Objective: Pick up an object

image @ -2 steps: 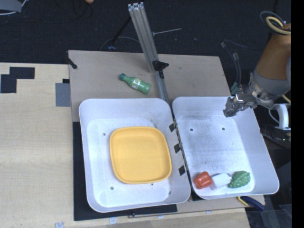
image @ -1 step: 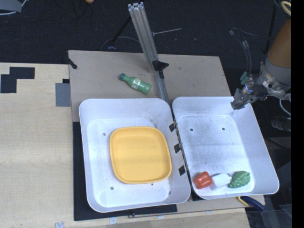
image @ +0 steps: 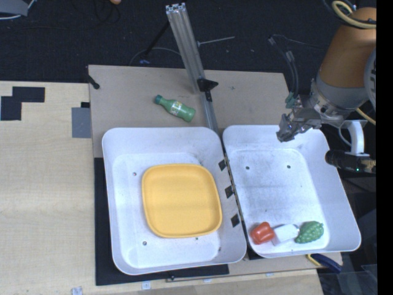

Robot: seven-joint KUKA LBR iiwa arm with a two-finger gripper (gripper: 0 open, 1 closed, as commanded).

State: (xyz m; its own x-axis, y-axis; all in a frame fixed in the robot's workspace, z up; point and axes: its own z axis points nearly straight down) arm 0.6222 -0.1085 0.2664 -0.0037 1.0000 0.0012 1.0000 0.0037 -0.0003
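My gripper (image: 287,133) hangs over the back edge of the right bin (image: 288,183), far from the objects. At that bin's front edge lie a red pepper (image: 263,232), a small white block (image: 285,233) and a green bunch of grapes (image: 309,232), close together in a row. A yellow square plate (image: 181,200) lies flat in the left bin (image: 123,165). Nothing shows between the gripper's fingers.
A green bottle (image: 175,108) lies on its side on the bench behind the left bin. A slanted aluminium rail (image: 191,48) rises behind the bins, ending near the divider. Black clips (image: 228,191) line the seam between the bins.
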